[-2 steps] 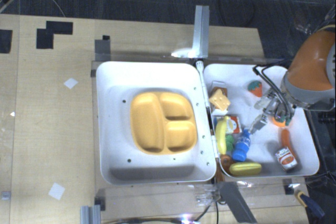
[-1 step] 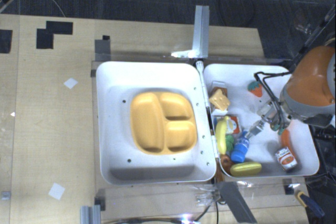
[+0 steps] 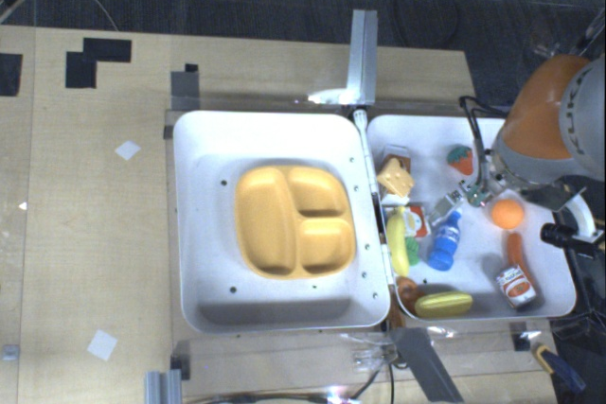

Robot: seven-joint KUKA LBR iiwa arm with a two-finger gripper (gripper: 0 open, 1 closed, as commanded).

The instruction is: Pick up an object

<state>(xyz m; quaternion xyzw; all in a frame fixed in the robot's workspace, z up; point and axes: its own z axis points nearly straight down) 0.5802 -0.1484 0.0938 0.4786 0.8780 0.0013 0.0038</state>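
Camera view, looking down at a slant: two shallow white bins are seen side by side on the bench. The left bin (image 3: 199, 232) is occupied by a yellow divided tray (image 3: 292, 220), lying flat near its middle, with one long compartment on the left and two smaller ones on the right.

The right bin (image 3: 559, 298) is filled with small objects. A tan, cheese-like wedge (image 3: 395, 176) is located near the upper left corner. A yellow-and-green banana-like item (image 3: 399, 241) is placed along the left wall. A blue bottle (image 3: 444, 241) lies tilted just beside it, towards the middle. A yellow-green oblong piece (image 3: 443, 303) rests at the front wall. A small red-and-green item (image 3: 460, 159) is noted near the back wall. An orange ball (image 3: 507, 214) is seen right of centre, with a red sausage-shaped item (image 3: 514, 250) just below it and a red-and-white can (image 3: 516, 286) in front of that.

The arm, grey with its orange band (image 3: 542, 114), is observed entering from the right, above the right bin. The gripper (image 3: 471, 196) is positioned low over the bin, between the blue bottle and the orange ball, near both. Nothing is seen held between the fingers. Whether the jaws are wide or narrow cannot be told; that area is too small and cluttered.
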